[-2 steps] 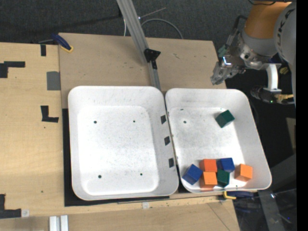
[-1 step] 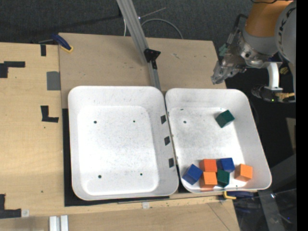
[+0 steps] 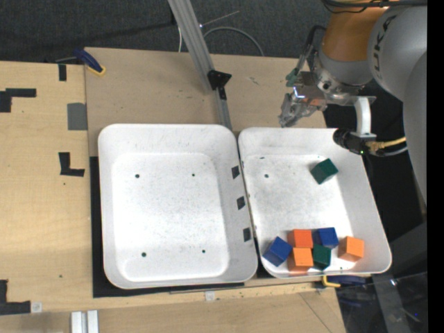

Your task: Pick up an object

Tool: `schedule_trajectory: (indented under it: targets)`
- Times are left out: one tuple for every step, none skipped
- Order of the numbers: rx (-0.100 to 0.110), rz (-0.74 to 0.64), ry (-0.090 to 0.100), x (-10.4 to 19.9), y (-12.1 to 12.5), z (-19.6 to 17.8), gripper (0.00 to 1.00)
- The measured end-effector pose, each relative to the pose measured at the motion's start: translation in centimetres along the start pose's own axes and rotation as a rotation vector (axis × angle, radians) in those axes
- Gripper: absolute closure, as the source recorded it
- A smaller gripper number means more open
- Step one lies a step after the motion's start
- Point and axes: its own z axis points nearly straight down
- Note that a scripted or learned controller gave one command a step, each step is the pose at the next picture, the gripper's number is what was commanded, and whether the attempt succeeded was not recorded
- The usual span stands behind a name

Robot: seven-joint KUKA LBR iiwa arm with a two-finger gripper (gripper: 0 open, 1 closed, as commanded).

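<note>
The tabletop (image 3: 159, 103) looks like matt pale wood, both bins (image 3: 111, 151) glossy speckled white plastic, the blocks (image 3: 303, 238) matt and smooth, the slanted rail (image 3: 191, 30) brushed metal.

Wooden bench (image 3: 41, 207), metal pole (image 3: 191, 30)

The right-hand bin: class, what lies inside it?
Inside the right-hand bin lie seven blocks: one green block alone near the far side, and a near-edge cluster of two blue, three orange and one green. Anything beneath that cluster is covered.
</note>
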Motion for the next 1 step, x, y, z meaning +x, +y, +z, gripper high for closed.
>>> schedule_trajectory:
  targets:
    - [0.001,0.0,0.0,4.38,-0.05,0.74,1.0]
